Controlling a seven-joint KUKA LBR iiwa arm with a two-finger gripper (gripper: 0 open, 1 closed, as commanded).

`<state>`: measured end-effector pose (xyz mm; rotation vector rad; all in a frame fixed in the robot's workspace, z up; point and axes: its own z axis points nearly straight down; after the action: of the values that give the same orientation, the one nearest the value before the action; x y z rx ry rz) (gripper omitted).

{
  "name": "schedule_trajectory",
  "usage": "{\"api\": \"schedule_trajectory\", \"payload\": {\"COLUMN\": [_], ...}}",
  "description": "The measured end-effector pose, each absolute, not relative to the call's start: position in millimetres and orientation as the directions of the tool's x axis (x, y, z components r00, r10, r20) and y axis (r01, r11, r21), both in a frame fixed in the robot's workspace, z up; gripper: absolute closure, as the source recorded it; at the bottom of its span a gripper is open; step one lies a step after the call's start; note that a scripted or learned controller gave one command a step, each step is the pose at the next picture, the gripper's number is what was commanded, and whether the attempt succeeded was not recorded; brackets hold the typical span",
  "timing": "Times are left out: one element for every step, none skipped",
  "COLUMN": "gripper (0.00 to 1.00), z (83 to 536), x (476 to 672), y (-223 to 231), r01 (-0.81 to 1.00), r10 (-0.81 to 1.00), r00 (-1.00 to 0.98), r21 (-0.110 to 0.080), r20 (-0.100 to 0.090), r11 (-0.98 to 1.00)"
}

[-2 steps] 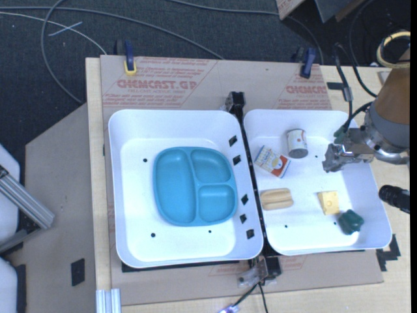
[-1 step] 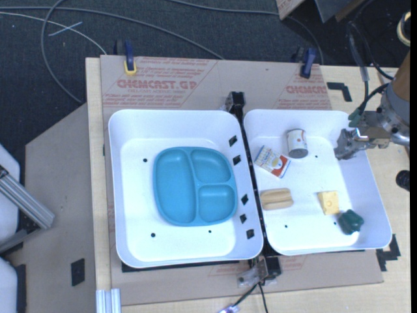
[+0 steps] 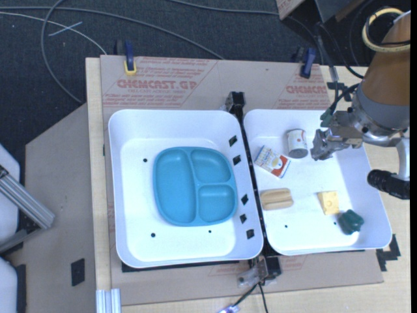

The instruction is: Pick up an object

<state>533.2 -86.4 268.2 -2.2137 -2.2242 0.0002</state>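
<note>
The right bin (image 3: 306,240) holds a small white can (image 3: 296,142) lying on its side, a red-and-white packet (image 3: 272,161), a tan bread-like block (image 3: 276,199), a yellow cube (image 3: 329,201) and a dark green lump (image 3: 350,222). My gripper (image 3: 321,150) hangs over the bin's upper right part, just right of the can, with nothing visibly between its fingers. The grey arm with its orange band (image 3: 389,64) reaches in from the right.
The left bin (image 3: 124,175) holds a blue divided plate (image 3: 195,185). Black clips (image 3: 242,181) run along the divider between the bins. Blue clamps (image 3: 129,57) hold the cardboard base at the back. Cables lie on the dark floor beyond.
</note>
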Motion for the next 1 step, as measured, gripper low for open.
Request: {"api": "schedule_trajectory", "payload": {"gripper": [1.0], "z": [264.5], "x": [541.5], "y": [-36.5], "r01": [1.0], "r10": [1.0], "r00": [-0.006], "r21": [-0.002], "r20": [0.003], "r11": [0.006]}}
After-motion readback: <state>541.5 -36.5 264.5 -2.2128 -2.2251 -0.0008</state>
